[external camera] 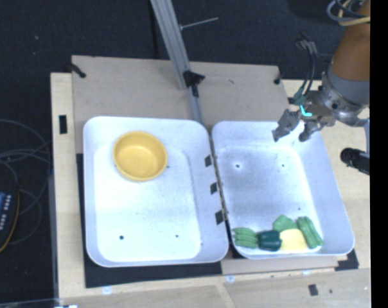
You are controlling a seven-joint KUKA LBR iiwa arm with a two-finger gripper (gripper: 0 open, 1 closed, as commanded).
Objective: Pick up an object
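The bench (pixel 245 92) carries two white bins side by side. The left bin (pixel 149 223) holds a yellow bowl (pixel 140 156) in its far left part, upright, with its rim clear of the bin walls. The right bin (pixel 271 178) has most of its floor bare; its objects are gathered along the near edge. There, a pale yellow piece (pixel 293 240) lies in the near right corner, with a striped green piece (pixel 309 231) just to its right, tilted and touching it. A round green piece (pixel 282 222) sits just behind the yellow one. A dark teal piece (pixel 268 240) lies against the yellow one's left side, and a ribbed green piece (pixel 245 237) lies beside that, near the divider between the bins.

The arm (pixel 351 63) reaches in from the right. The gripper (pixel 293 131) hangs over the far right corner of the right bin, well apart from the cluster. Its two fingers are spread, with nothing between them.
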